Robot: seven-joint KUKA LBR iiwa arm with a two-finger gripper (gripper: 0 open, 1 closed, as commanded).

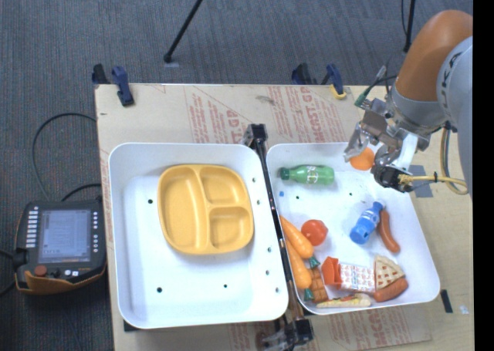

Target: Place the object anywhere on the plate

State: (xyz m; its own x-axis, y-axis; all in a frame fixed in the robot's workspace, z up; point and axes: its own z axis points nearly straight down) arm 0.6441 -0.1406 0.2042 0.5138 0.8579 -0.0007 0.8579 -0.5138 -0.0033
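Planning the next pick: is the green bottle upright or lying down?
Lying down: the green bottle rests on its side in the right bin, cap pointing left.

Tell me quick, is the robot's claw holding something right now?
Gripper: closed on a small orange object, lifted at the far edge of the right bin.

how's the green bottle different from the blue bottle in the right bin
The green bottle lies flat, running left to right near the bin's far side, its cap pointing left toward the divider. The blue bottle sits further right and nearer the middle, tilted on a diagonal. The green one looks longer and slimmer; the blue one looks shorter and stubbier. Both lie loose in the right bin, untouched by the gripper.
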